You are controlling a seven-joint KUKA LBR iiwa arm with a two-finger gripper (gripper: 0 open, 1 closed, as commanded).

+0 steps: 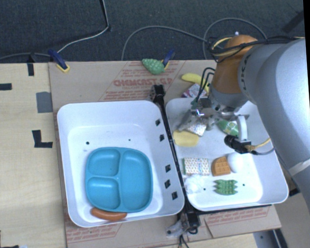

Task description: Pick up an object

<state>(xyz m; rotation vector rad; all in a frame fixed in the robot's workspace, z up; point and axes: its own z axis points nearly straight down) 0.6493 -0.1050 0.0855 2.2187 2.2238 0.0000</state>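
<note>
My gripper point(196, 124) hangs low over the back left part of the right bin point(271, 189), just above a pale yellow lump point(185, 139). A small green piece point(230, 127) lies right beside the wrist. Further forward in that bin lie a patterned white packet point(196, 166), an orange waffle-like piece point(220, 166), a white lump point(237, 160) and a dark green ridged piece point(225, 187). The arm's body hides the bin's back right corner.
The left bin point(70, 121) holds a blue divided plate point(118, 179) with an orange sausage point(108, 214) at its front edge. Behind the bins, on the cardboard, lie a green toy point(153, 66) and a yellow banana-like piece point(191, 78). Cables run across the back.
</note>
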